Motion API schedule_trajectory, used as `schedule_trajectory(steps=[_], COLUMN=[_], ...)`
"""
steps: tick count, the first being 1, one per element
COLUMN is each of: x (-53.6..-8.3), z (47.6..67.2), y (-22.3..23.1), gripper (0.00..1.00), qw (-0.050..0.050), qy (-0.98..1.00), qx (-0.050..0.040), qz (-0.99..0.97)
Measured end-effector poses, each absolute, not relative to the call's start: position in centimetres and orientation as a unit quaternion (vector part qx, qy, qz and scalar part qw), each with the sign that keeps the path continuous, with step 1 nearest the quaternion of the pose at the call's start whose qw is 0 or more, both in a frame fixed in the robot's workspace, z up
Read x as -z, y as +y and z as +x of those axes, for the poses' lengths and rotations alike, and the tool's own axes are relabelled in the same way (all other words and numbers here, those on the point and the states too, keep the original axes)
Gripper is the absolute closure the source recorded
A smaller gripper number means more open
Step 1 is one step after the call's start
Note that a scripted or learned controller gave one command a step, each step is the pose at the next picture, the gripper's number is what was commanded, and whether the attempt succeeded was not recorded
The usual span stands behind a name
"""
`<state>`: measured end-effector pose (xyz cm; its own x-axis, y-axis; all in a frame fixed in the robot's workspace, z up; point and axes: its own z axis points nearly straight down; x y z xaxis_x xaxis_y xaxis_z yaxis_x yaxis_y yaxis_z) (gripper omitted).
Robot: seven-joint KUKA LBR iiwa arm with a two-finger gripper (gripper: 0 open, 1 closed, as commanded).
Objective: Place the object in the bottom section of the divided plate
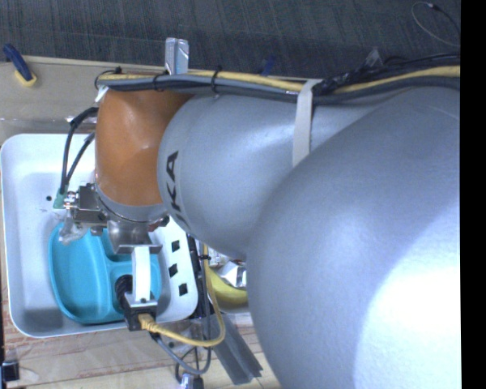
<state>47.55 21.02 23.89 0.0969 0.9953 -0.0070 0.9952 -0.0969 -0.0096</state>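
Grey arm [324, 217] blocks most of my view; blue plate [77, 278] in the left bin [20, 217] is half hidden.

Free room and obstructions, seen from above:

- Grey robot arm with orange band [324, 217]: covers most of the scene from the right, hiding the right bin and much of the left one; its wrist hangs over the left bin.
- Shallow white plastic bin, left [20, 217]: bare floor along its left side and upper left corner; raised walls bound that room.
- Turquoise plastic divided plate [77, 278]: fills the bin's lower middle, partly beneath the wrist; narrow gap to the bin's left wall and lower wall.
- Yellow cable [182, 335] and black cables [69, 148]: loop beside the wrist at the bin's lower edge and upper middle.
- Wooden worktop [57, 83]: open strip above the bin.
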Motion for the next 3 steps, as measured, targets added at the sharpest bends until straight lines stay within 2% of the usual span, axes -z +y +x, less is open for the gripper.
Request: schedule_trajectory(steps=[3], x=[-23.89], z=[47.55], y=[21.02], gripper=[0.00], qw=[0.001], qy=[-0.672], qx=[-0.0058], qz=[-0.741])
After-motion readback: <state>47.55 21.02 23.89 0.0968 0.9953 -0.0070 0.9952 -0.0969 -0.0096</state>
